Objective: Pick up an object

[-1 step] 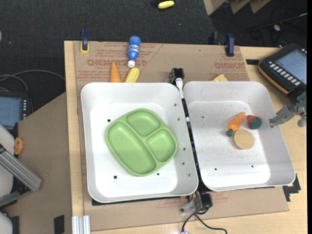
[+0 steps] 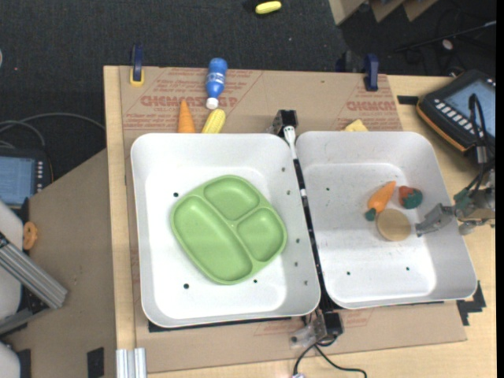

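A table point(image 2: 118, 211) is carrying two white bins. The left bin point(image 2: 157, 290) is holding a green divided plate point(image 2: 228, 228). In the right bin point(image 2: 378, 282), a carrot point(image 2: 381, 197) is lying touching a tan disc point(image 2: 394, 226), with open floor around them. The pincer point(image 2: 438, 216) is sitting at the right rim; whether it is open or closed is hard to make out.

I read red printed lettering on the cardboard sheet point(image 2: 252, 85) under the bins: "CHEMGUARD" appears at the upper left and again at the upper right, partly covered. Smaller lines beneath it are too blurred for me to read. I can read no other text.
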